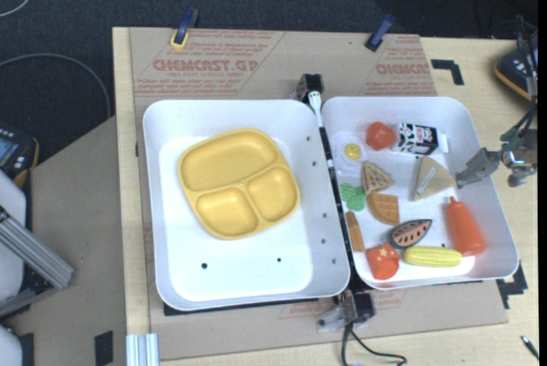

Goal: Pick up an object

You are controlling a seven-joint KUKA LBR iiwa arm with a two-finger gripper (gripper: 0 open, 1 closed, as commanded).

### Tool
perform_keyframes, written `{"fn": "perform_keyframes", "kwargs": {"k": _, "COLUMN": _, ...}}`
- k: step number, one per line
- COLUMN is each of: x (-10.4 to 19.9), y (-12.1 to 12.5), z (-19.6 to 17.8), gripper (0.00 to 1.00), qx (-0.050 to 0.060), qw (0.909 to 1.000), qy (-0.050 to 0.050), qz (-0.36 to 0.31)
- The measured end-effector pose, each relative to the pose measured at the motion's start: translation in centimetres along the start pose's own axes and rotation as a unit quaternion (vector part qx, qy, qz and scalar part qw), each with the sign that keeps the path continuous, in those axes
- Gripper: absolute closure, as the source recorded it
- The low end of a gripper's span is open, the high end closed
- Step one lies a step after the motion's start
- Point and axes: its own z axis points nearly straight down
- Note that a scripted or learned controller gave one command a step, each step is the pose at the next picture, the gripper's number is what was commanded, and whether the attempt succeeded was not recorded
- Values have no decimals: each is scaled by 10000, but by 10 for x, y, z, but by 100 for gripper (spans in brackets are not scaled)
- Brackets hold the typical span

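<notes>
Arm: one unit, entering from the right edge of the camera view at mid-height; little of its body is in frame, with dark cabling and fittings at the wrist end. Gripper point(480, 168): grey metal, extended leftward and slightly downward from the wrist, its tip lying low at the right side of the frame. Finger spacing: too small and too foreshortened at this angle to read. Nothing is visibly held between the fingers.
</notes>
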Motion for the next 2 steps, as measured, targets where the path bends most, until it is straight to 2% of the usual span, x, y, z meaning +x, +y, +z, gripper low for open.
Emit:
{"fn": "perform_keyframes", "kwargs": {"k": 1, "x": 1, "y": 2, "z": -7, "gripper": 0, "qx": -65, "qw": 10000, "qy": -18, "qz": -22}}
{"fn": "perform_keyframes", "kwargs": {"k": 2, "x": -3, "y": -2, "z": 37, "gripper": 0, "qx": -40, "qw": 10000, "qy": -5, "qz": -18}}
